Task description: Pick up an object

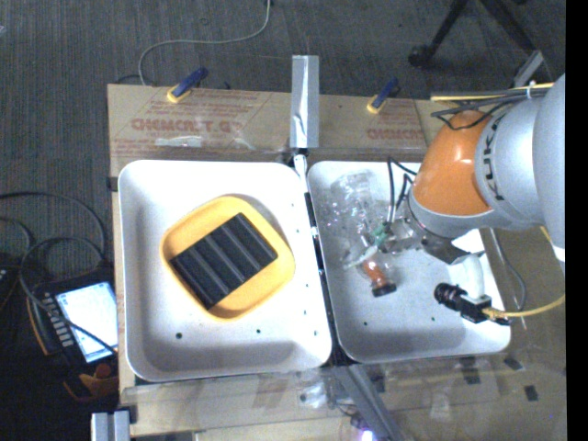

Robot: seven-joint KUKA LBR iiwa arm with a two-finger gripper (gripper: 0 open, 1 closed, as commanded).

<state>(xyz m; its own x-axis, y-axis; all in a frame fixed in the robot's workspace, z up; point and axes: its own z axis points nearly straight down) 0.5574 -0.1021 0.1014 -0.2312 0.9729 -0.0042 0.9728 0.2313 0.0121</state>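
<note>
1. Two white bins sit side by side: the left bin (pixel 138 246) and the right bin (pixel 413 338).
2. One yellow tray with a black ribbed insert (pixel 228 255) lies in the left bin.
3. One clear crumpled plastic object (pixel 349 205) and one small orange-and-black object (pixel 377 277) lie in the right bin.
4. One gripper (pixel 397 237) hangs over the right bin, just beside the clear plastic; jaw state cannot be told.

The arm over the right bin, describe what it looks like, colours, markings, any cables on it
The arm has a rounded, silvery-grey casing with a glossy orange band above the wrist. Dark lettering runs along the grey shell beside the band. Thin dark cables hang near the wrist, above the gripper, whose small metal parts look grey.
</note>
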